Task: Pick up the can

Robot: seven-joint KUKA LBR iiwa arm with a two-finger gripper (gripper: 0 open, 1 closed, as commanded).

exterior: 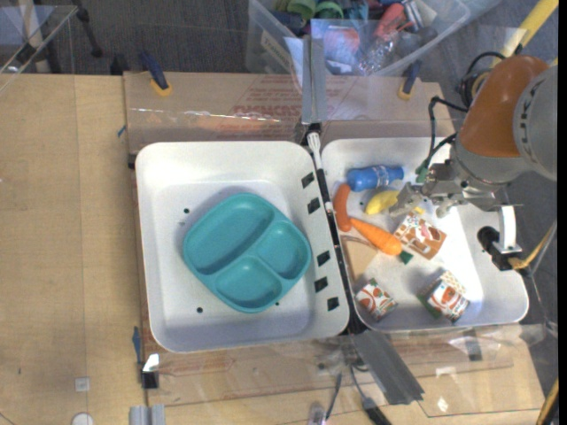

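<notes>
Two white bins sit side by side on a pale wooden bench, with a clear tub of bright clutter (pixel 354 11) beyond them at the far edge. Left bin (pixel 159 237): a teal divided plate (pixel 246 251), nothing else. Right bin (pixel 505 304): the items to sort through. At its far side lies a blue bottle (pixel 374 177), a yellow piece (pixel 381 204) just near of it, and an orange carrot (pixel 374 235) angled toward the divider. A red-and-white carton (pixel 419 237) lies tilted in the middle. Two small red-and-white cans rest along the near side, one near the divider (pixel 376 299) and one further right (pixel 446 297); either could be the can meant, and both lie on the bin floor, well apart from the arm. The arm comes in from the right, and its gripper (pixel 431 193) hangs over the far-middle of the right bin, close to the yellow piece and just above the carton. Whether it is wide or narrow I cannot tell, as the wrist and cabling blur the tip. Nothing appears lifted. Judging by this, the task is barely begun: no can is taken, and the tool sits over the wrong part of the bin. What is left is to move toward the near side, come down on a can, close, and raise it.
</notes>
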